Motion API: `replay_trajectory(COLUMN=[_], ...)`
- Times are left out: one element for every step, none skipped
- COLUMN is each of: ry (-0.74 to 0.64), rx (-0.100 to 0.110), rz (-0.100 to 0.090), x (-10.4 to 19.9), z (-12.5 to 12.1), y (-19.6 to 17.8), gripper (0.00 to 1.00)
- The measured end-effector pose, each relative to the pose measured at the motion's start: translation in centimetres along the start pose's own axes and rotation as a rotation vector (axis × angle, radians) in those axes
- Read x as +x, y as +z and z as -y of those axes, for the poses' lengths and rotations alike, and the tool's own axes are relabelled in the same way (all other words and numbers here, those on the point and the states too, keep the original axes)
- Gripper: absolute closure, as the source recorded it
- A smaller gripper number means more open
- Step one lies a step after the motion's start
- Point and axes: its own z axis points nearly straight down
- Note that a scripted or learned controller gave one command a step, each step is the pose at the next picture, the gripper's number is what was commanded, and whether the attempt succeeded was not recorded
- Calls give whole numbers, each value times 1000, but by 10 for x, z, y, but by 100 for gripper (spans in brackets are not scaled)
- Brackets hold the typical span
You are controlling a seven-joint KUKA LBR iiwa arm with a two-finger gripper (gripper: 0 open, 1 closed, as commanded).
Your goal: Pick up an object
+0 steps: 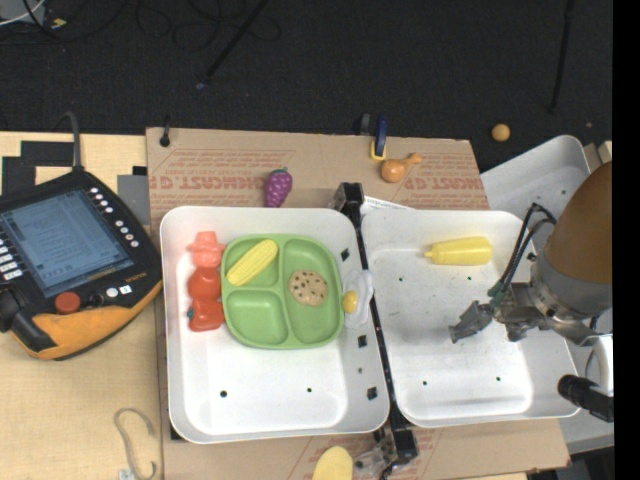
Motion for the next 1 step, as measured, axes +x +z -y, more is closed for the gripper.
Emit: replay_trajectory(ry=[-2], rx=[-14], rz=[3], x=[0], z=[-3], y=[-7], gripper=[0])
